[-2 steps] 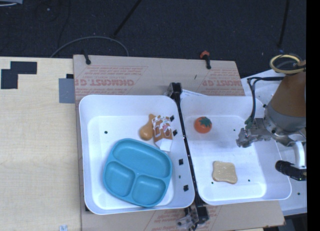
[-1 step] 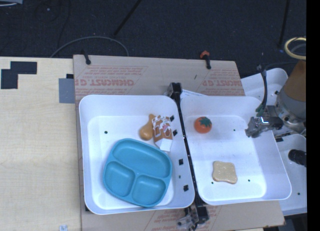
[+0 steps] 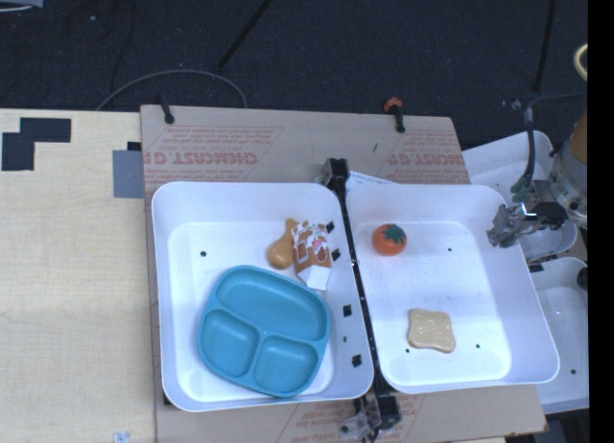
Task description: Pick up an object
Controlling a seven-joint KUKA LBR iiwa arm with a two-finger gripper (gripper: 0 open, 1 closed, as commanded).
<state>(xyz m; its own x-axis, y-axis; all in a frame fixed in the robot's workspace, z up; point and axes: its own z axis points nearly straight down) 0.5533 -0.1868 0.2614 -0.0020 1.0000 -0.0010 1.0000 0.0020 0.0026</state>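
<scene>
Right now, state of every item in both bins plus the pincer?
blue divided plate: flat, right way up, left bin, nothing in its compartments.
gingerbread-house toy: lying in left bin, above the plate, by the divider.
tan pear-shaped toy: lying against the house's left side.
orange tomato toy: resting in right bin.
toast slice: lying flat, right bin.
pincer: over right bin's right rim, holding nothing visible.

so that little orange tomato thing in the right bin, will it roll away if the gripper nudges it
Probably. The tomato looks round and sits alone on the flat floor of the right bin, so a sideways nudge could send it rolling. It looks small and likely light. Its green top may stop it once tipped.
</scene>
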